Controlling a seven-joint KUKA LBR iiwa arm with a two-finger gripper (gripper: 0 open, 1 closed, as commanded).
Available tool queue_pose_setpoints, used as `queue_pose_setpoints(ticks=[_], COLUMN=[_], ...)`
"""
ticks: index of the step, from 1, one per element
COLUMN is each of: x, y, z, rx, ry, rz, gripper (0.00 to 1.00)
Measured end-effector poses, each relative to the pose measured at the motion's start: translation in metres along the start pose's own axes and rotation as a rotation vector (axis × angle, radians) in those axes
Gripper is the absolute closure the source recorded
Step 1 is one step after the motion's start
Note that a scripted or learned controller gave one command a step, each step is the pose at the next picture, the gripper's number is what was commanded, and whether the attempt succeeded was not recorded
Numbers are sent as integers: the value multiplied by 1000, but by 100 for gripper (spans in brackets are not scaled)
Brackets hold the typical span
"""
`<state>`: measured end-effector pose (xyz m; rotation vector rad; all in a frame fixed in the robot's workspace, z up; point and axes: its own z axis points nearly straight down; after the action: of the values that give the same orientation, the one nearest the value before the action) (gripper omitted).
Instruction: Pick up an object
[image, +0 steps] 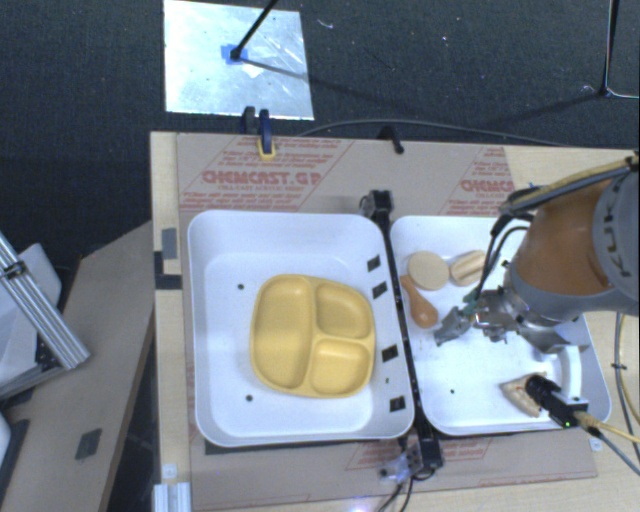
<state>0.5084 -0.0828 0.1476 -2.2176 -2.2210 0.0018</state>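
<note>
Over the right-hand bin (455, 415) hangs the claw (452, 328), down low above bare white floor, the grey arm (570, 250) with its orange band reaching back to the right of it; whether the claw is parted or pinched together I cannot tell, since the metal at its tip is a dark tangle from this height; nothing shows between its tips, so I call the pick not yet made. Just up and to the left of the claw lies a wooden spoon (420, 290), its round pale bowl farthest from the claw and its brown handle slanting down toward it, the handle's end very near; beyond the spoon, up and slightly right of the claw, sits a pale bread-roll shape (467, 267); down and to the right, well apart, a small tan wedge (520, 397) rests near the bin's front wall. Far off to the claw's left, across the divider, a yellow sectioned plate (310, 335) lies flat in the other bin (230, 235), untouched; closing, gripping and lifting all look left to do; the spoon handle seems the nearest candidate.
</note>
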Motion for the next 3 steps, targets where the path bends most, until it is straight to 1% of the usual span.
queue_pose_setpoints(ticks=[1,2,3], x=[-3,-3,-5], y=[-10,-8,2], z=[53,40,-8], rx=[2,-4,-10], ry=[0,-1,-3], rz=[1,-1,-2], gripper=[0,100,100])
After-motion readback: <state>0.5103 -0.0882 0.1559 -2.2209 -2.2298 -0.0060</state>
